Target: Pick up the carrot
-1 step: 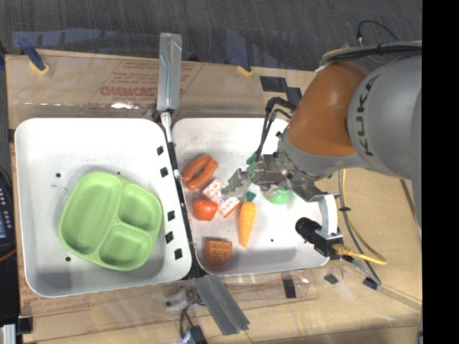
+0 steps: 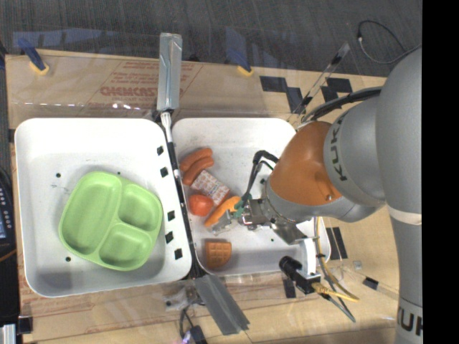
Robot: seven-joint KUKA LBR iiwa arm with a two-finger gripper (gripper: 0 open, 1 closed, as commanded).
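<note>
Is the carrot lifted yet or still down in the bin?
Seemingly still down: the carrot lies in the right bin beside the tomato, with the tool at its end.

We read "KUKA" in grey letters on the arm (image 2: 373,156), partly again at the near right edge, and faint red "CHEMCAST" print on the far-left cardboard sheet (image 2: 107,77).

You see the carrot (image 2: 221,211), orange and slim, lying aslant in the right bin (image 2: 237,131), tip toward two o'clock.

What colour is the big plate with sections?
Light green plate, seen in the camera view.
</note>
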